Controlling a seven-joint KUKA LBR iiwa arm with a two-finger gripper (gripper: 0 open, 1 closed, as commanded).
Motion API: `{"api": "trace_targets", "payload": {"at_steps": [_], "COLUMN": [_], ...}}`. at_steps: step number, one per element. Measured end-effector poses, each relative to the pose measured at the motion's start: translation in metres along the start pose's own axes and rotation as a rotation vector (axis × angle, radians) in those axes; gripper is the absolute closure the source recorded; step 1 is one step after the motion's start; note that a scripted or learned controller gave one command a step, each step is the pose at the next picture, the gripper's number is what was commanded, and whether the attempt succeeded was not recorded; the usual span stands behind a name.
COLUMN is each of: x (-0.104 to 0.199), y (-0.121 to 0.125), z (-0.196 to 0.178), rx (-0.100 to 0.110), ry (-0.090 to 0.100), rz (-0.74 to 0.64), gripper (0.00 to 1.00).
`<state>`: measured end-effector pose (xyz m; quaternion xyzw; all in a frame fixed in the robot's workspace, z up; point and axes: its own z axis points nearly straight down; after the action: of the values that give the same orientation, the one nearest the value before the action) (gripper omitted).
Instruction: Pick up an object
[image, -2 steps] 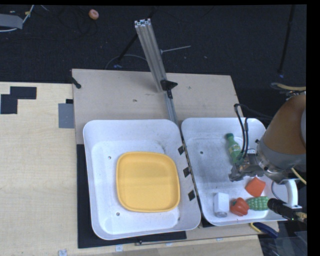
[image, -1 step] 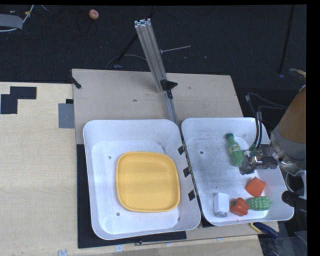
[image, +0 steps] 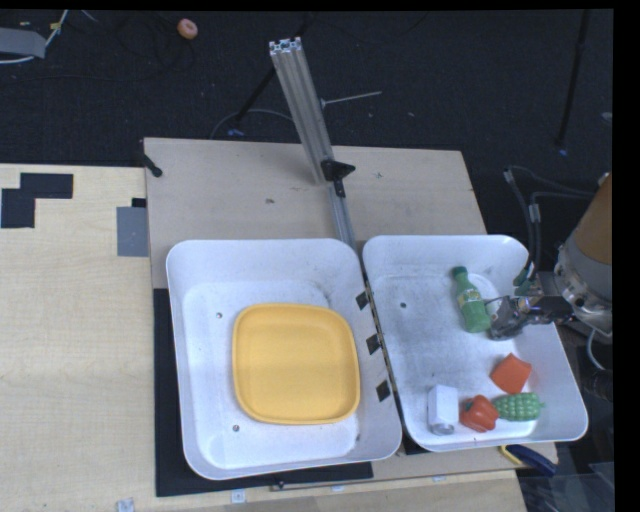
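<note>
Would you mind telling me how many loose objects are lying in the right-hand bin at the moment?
5: a green bottle near the back beside the end effector, an orange block mid-right, and a white cylinder, a red piece and a green knobbly piece along the front. Others could be hidden under the arm.

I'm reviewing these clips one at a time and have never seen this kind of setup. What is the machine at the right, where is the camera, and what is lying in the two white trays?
The single camera sits above the bench, looking down at a slant. The machine at the right is a robot arm; its gripper is low over the right bin, right beside a green bottle. At this size I cannot tell whether it holds anything.

The left bin holds a yellow plate lying flat. The right bin also holds an orange block, a small white object, a red object and a bumpy green object, the last three clustered near the front edge.
</note>
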<state>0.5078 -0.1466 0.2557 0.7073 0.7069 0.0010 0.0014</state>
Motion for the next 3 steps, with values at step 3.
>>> {"api": "trace_targets", "payload": {"at_steps": [3], "x": [0.154], "y": [-0.006], "z": [0.021], "rx": [0.006], "ry": [0.001], "rz": [-0.004], "gripper": [1.0]}}
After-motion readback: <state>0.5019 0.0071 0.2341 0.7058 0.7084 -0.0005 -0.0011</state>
